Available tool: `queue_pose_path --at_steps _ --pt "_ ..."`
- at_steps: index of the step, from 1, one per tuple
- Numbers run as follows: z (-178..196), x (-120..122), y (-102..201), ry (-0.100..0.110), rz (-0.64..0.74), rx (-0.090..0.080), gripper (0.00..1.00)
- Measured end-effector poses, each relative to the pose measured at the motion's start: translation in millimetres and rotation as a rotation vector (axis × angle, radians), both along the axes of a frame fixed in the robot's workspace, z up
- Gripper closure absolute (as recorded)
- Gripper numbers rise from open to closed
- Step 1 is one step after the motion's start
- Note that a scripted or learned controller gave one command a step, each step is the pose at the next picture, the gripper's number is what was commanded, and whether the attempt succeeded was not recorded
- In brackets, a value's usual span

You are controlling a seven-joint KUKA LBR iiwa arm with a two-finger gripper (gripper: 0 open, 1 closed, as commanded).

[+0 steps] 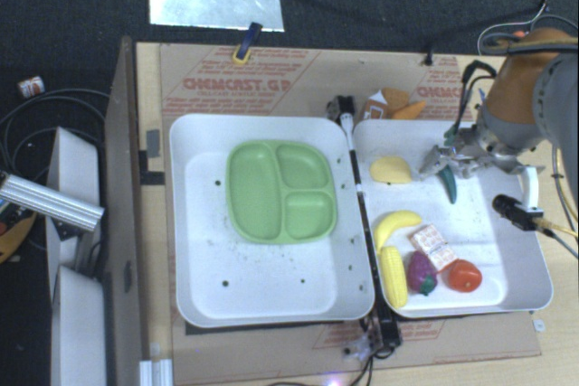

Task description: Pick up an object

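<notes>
Left bin (204, 285) open around green plate (280, 191), right bin (534, 271) front crowded by banana (395, 225), corn (393, 276), tomato (463, 276)

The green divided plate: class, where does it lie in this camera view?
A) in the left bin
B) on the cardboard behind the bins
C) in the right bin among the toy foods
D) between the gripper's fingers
A: the green divided plate lies flat in the left bin, apart from the toy foods in the right bin.

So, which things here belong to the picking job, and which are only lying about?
For the job:
- end effector, over the right bin
- banana
- corn cob
- tomato
- purple vegetable
- pale yellow piece
- small box
- teal piece

Lying about:
- green divided plate in the left bin
- cables on the floor
</notes>
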State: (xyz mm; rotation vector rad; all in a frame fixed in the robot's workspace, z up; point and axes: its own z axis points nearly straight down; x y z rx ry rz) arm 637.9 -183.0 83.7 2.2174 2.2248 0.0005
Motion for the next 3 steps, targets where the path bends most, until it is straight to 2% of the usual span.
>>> queue_pose_path --at_steps 1,2,3 --pt "38.0 17.7 -24.8 -0.006 -0.002 -0.003 0.00" --pt "12.9 13.8 13.3 -0.001 0.003 0.001 0.00" --pt "38.3 10.2 -5.6 -0.004 -0.002 -0.001 0.00"
